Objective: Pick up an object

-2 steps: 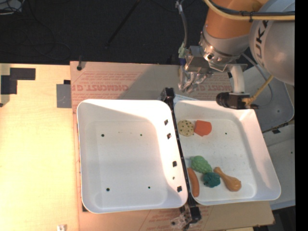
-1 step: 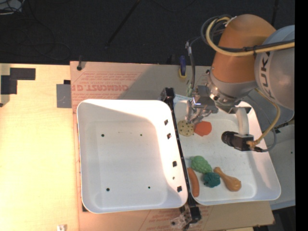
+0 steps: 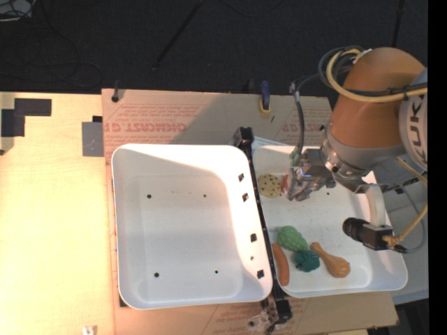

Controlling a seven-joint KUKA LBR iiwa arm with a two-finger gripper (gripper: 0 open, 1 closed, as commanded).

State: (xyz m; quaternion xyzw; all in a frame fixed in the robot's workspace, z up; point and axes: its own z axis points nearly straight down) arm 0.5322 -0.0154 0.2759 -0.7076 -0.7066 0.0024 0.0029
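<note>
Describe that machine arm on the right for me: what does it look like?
The arm has a rounded orange band above a grey wrist, with black letters on its white casing. Yellowish cables loop over its top. Its pincer is a small cluster of metal parts.

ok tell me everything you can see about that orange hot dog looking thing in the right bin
The orange sausage is a slim, smooth, rounded piece that looks like plastic toy food. It lies flat on the floor of the right bin, lengthwise against the bin's left wall, near the front corner. A light green lumpy item sits just right of its upper end, and a dark teal piece lies beside its middle; whether they touch is unclear. The gripper is well above it in the view.
</note>
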